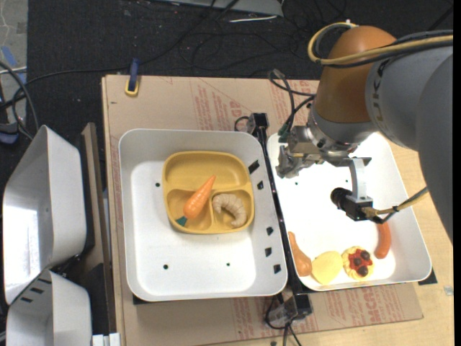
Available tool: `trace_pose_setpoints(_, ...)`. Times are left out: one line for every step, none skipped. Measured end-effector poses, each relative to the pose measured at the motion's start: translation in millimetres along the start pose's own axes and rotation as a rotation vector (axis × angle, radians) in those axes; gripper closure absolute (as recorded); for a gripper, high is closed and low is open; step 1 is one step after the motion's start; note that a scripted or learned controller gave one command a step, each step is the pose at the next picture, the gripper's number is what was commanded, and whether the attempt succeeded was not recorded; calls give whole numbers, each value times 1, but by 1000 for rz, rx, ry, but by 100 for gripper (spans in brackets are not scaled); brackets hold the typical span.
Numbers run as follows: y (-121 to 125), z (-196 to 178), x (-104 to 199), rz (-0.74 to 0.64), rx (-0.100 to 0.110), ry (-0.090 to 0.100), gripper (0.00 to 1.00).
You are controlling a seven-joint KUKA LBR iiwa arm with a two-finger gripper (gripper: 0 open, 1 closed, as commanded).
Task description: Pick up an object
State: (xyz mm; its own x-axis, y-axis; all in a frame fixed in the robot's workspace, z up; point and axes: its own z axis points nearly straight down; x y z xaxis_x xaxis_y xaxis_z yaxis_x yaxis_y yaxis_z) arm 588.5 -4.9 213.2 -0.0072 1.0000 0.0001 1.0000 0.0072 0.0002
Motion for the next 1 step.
trace_pose_setpoints(0,6,53,-1,2,1,100)
